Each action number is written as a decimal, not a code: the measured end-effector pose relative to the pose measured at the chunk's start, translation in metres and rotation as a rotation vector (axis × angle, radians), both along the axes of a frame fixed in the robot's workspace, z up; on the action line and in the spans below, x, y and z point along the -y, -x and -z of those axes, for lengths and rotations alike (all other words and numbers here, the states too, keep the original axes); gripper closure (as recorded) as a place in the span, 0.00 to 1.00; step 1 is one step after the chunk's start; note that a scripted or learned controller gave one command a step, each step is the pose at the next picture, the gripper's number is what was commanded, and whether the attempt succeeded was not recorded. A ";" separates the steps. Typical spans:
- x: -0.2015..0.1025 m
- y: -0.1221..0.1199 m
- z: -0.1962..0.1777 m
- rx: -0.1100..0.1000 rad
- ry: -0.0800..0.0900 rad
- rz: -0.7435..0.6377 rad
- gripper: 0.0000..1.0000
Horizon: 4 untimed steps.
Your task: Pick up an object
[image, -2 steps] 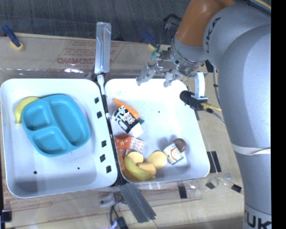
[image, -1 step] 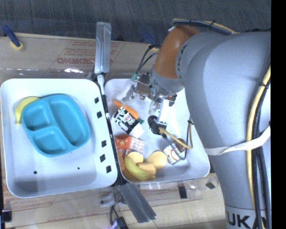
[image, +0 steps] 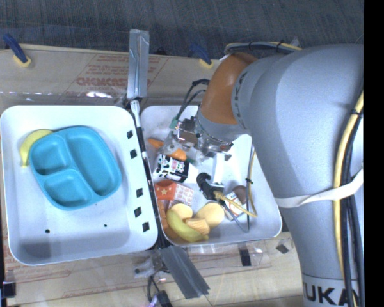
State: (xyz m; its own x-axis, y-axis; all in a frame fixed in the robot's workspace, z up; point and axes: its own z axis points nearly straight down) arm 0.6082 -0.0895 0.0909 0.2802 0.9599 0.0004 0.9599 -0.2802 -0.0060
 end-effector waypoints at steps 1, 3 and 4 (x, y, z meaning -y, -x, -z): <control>0.000 0.000 -0.010 -0.002 -0.001 -0.003 1.00; 0.002 -0.009 -0.001 0.005 0.002 -0.117 0.00; 0.001 -0.009 -0.011 0.004 0.001 -0.120 1.00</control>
State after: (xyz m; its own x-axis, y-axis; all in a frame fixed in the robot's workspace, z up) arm 0.6176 -0.0905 0.1021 0.1631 0.9866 0.0004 0.9866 -0.1631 -0.0016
